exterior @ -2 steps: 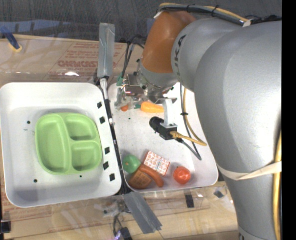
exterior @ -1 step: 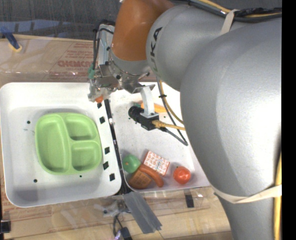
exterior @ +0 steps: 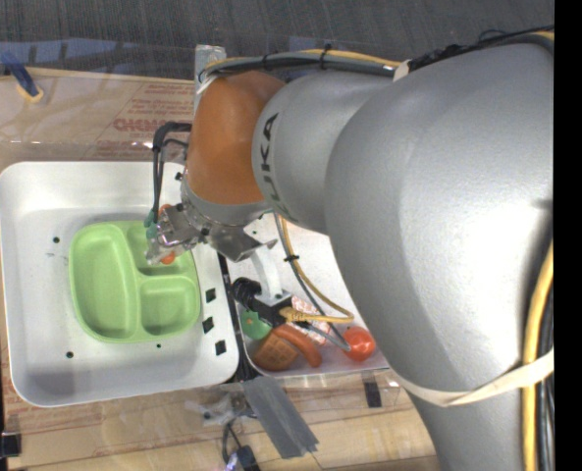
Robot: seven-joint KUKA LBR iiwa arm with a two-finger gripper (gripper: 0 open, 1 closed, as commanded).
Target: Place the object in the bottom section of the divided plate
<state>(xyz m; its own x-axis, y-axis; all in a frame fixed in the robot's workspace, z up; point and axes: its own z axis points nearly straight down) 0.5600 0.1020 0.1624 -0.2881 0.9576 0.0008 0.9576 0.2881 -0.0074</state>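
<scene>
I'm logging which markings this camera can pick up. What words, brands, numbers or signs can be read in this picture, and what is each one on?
"KUKA": black letters on the grey arm, beside its orange band; seen sideways and partly cut off.
Red print on the clear sheet behind the left bin: reversed and too blurred to read.
Green divided plate: no text visible.

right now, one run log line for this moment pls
gripper: over green divided plate, upper right section | small orange object at fingertips, hold unclear | plate in left bin | toys in right bin
</scene>
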